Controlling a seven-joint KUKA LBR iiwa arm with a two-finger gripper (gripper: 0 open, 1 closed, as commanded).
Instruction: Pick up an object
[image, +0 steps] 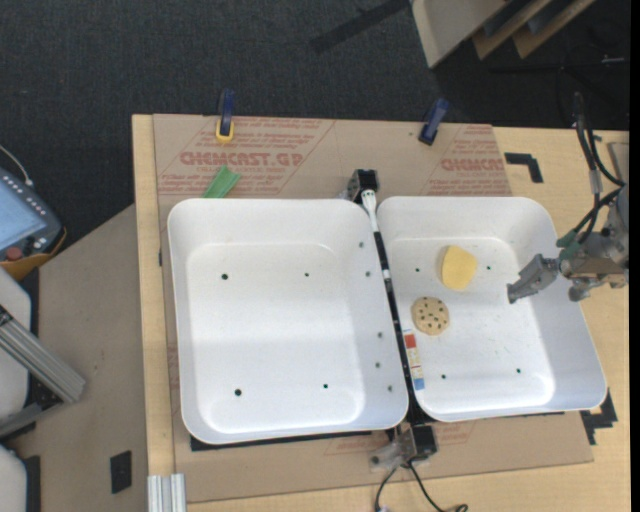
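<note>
In the right bin lie a yellow rounded block and, just below and left of it, a brown cookie with dark chips. My gripper hangs over the bin's right rim, to the right of the yellow block and apart from it. Its two grey fingers are spread open with nothing between them. The arm's wrist and cables rise behind it at the right edge.
The left bin sits beside the right one. A thin stick with a red and blue label lies along the seam between the bins. A green piece and two blue clamps sit on the cardboard at the back.
</note>
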